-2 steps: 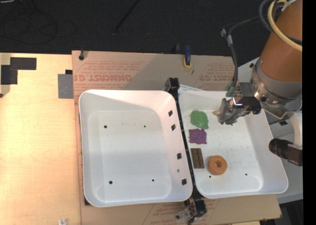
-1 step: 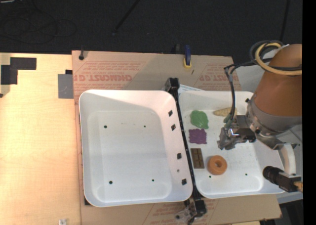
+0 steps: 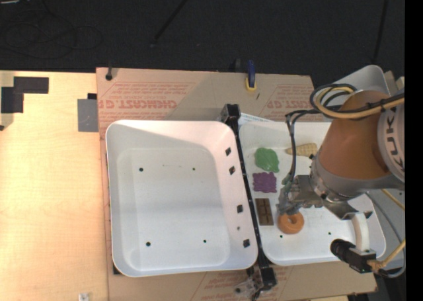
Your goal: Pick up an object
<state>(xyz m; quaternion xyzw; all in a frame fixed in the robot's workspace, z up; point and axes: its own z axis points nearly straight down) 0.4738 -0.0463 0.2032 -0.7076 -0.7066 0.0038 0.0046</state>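
Orange ring (image 3: 291,222), right bin (image 3: 317,257) (arm (image 3: 350,154) above)

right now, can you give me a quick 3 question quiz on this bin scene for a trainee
1. True or false: the green object lies in the left bin.
2. Which item lies nearest the gripper? A) purple object B) orange ring C) brown bar
3. Fill in: the arm reaches into the ____ bin.

Key: 1 false, it lies in the right bin. 2 B. 3 right.
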